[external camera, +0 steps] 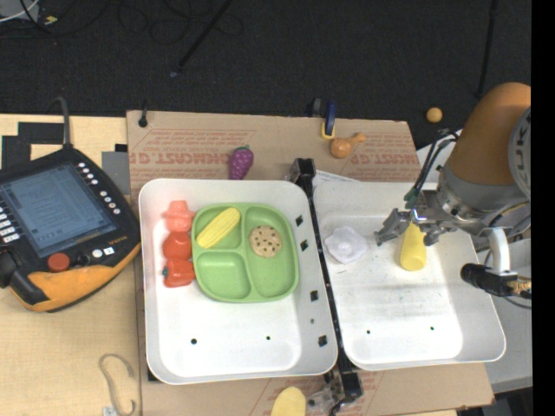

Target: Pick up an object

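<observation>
A yellow bottle-shaped toy [413,251] stands in the right bin [416,332], towards its far right. My gripper [414,229] is right over the toy's top, open, with one dark finger [391,227] to the toy's left and the other to its right. The toy's upper end is partly hidden by the gripper. A small clear plastic piece [347,245] lies in the same bin, to the left of the toy.
The left bin [225,341] holds a green divided plate [227,280] with a corn cob [216,226] and a cookie [265,241], and red and pink toys [177,245] beside it. A purple toy [241,162] and an orange one [345,145] lie behind the bins. A teach pendant [61,224] sits at left.
</observation>
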Robot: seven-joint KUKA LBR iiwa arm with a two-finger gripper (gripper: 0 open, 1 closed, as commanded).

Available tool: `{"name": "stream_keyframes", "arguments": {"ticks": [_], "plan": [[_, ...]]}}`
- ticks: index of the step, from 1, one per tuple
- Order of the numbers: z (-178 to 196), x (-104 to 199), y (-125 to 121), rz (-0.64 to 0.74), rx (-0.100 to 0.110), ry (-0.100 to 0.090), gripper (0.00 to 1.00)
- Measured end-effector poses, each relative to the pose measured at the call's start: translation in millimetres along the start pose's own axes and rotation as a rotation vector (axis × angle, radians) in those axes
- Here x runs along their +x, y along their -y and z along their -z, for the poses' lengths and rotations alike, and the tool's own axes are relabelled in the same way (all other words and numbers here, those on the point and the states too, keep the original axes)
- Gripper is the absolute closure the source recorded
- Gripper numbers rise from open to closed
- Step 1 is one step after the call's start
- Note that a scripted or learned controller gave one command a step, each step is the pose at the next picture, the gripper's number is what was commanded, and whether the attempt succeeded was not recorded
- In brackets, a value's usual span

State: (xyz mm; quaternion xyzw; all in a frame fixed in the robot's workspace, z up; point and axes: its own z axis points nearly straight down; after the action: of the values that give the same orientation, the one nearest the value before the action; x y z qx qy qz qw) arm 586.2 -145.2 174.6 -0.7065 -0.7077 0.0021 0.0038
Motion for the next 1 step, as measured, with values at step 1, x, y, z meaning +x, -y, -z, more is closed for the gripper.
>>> {"name": "stream_keyframes", "arguments": {"ticks": [1], "plan": [[-45.4,3.7,6.1,0.000,-0.001,0.000,0.00]]}}
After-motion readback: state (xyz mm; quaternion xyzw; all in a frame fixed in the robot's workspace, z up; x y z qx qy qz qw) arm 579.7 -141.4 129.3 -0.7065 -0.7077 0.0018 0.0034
